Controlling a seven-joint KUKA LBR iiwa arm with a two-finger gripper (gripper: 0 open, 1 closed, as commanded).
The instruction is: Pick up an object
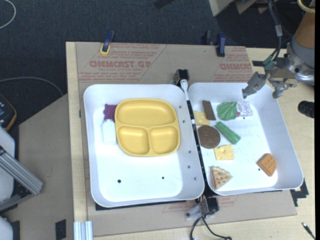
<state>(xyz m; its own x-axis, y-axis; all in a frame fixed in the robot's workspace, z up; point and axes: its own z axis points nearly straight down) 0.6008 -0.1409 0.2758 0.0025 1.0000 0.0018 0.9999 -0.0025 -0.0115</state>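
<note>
The brown board under the two bins carries red printing along its far edge: behind the left bin the word "CHEMCAST" can be read, followed by letters that look like "G P", with a second line of smaller print beneath it too fine to make out. Near the board's far right corner, behind the right bin, the same red wording appears again, partly cut off, so only a "CHEMC..." beginning is legible.
</note>
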